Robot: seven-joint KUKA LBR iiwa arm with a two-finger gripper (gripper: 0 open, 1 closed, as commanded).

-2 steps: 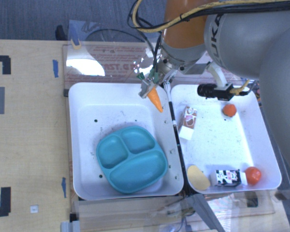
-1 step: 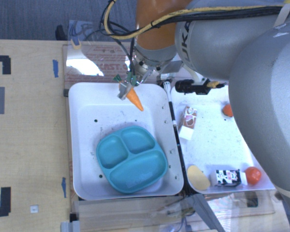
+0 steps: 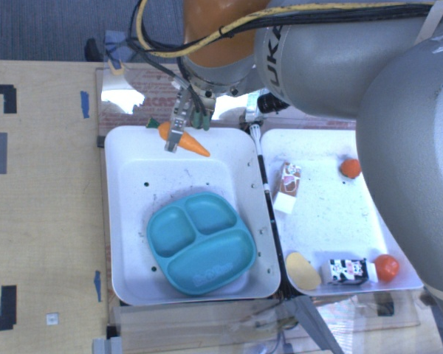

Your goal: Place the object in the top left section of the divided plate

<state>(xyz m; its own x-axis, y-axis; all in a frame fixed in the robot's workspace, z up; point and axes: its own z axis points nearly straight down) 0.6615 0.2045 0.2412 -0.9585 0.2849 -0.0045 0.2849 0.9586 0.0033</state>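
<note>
Over the right bin (image 3: pixel 321 220) the grey arm (image 3: pixel 369 43) spreads wide, its orange band near the top edge. The left bin (image 3: pixel 125 198) bears a blue divided plate (image 3: pixel 199 243) toward its near side. In the right bin lie a small carton (image 3: pixel 288 186), a yellow piece (image 3: pixel 303 271), a black-and-white box (image 3: pixel 347 270) and two orange balls (image 3: pixel 350 168). At the left bin's far rim lies the carrot (image 3: pixel 184 141), with the gripper (image 3: pixel 176 140) right over it; I cannot tell whether the carrot is held.
</note>
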